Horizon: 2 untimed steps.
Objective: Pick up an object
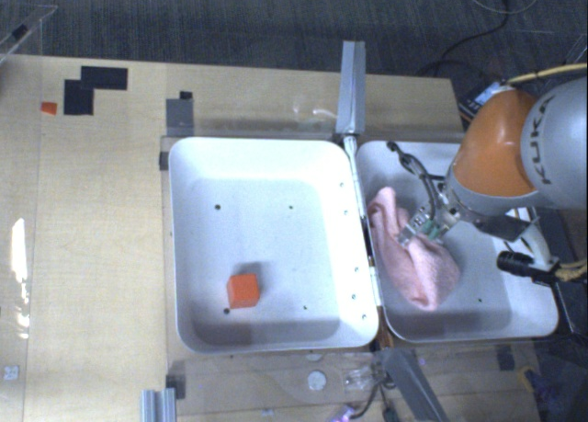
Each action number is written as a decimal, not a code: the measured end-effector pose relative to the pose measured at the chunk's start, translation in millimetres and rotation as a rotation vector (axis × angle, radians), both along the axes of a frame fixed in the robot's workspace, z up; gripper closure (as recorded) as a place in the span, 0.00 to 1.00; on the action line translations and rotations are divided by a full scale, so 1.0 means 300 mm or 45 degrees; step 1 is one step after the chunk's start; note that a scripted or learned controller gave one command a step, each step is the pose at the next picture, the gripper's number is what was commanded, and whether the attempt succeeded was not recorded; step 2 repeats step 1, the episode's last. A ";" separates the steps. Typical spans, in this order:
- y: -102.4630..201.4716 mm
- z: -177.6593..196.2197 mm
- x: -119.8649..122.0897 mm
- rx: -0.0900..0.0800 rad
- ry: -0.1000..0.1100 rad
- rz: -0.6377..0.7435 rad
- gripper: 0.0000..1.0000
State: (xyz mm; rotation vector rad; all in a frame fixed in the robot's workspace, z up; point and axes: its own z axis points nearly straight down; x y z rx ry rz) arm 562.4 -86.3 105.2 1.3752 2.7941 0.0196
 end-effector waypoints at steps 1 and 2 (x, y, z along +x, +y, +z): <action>-0.026 0.432 0.216 -0.001 0.021 -0.011 1.00; -0.026 0.432 0.216 -0.001 0.021 -0.011 1.00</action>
